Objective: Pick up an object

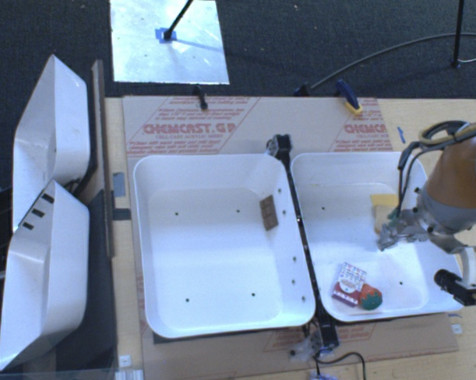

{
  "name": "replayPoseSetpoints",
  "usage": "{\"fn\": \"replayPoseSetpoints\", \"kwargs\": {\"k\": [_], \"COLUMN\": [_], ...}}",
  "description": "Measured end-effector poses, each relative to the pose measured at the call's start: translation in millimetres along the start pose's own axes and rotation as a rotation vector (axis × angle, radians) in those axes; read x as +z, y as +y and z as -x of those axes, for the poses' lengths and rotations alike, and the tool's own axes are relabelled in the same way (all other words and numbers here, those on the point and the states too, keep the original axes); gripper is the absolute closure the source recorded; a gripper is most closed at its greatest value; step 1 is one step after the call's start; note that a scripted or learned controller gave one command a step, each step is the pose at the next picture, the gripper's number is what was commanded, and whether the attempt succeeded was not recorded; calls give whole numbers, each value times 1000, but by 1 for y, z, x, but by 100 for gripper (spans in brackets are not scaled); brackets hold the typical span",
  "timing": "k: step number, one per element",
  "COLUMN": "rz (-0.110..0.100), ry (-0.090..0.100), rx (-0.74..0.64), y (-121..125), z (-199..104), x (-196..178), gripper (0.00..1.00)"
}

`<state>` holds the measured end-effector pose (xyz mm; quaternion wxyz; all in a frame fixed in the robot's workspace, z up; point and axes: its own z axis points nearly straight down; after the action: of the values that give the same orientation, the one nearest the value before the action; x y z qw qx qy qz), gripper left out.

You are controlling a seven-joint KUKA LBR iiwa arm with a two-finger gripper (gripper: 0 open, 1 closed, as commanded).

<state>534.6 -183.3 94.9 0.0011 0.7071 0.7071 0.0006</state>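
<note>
Your gripper (389,236) is hanging over the right bin (315,175); I cannot tell its grip. At its seven o'clock, the packet (350,283) is looking light and crinkly: pinch its middle.

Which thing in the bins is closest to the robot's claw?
The yellow block in the right bin, just above the gripper. The red-and-white packet, red-green toy and brown block lie farther off.
</note>
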Motion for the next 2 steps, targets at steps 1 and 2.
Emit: {"fn": "replayPoseSetpoints", "kwargs": {"k": [1, 2], "rz": [2, 3], "ry": [0, 0], "rx": [-2, -1], "y": [2, -5], "z": [-10, -16], "x": [-49, -102], "gripper": [100, 100]}}
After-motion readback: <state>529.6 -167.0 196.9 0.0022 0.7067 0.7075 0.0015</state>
